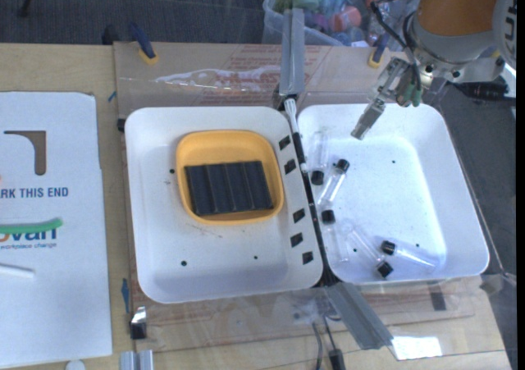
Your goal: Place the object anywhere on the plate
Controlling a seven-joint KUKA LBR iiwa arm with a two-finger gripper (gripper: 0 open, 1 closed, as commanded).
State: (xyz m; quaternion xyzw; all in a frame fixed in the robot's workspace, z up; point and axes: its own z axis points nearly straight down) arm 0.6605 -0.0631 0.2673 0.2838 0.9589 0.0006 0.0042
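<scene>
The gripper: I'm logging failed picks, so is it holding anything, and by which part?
Nothing is held: the gripper hangs over the right bin, nothing between its fingers.

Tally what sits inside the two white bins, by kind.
Yellow square plastic plate: 1
Dark ribbed rectangular block lying on that plate: 1
Clear plastic tubes with black caps, right bin: 4, as far as can be told
Total: 6
</scene>
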